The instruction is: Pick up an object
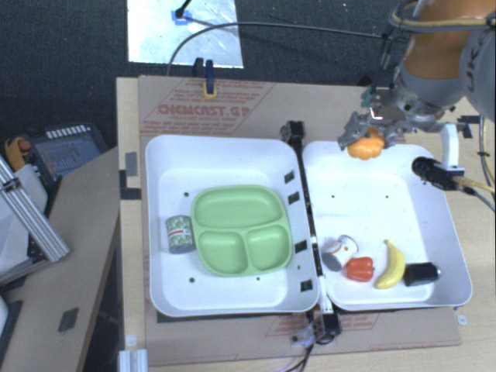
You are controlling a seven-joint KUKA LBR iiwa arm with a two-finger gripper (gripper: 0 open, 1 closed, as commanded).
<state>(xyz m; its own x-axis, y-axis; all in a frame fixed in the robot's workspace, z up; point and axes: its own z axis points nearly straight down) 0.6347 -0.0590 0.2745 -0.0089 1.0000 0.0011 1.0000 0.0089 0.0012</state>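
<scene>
A small orange fruit (366,148) hangs at the far edge of the right bin (380,208), under my gripper (367,136). The grey fingers close down on its top from both sides, so the gripper is shut on it. Near that bin's front lie a yellow banana (391,264), a red pepper-like piece (358,269), a white and grey object (339,249) and a black block (421,273).
The left bin (159,184) holds a green divided plate (236,229) with a small can (180,233) at its left side. A black divider (304,208) runs between the bins. A clamp (208,76) sits on the bench's far edge.
</scene>
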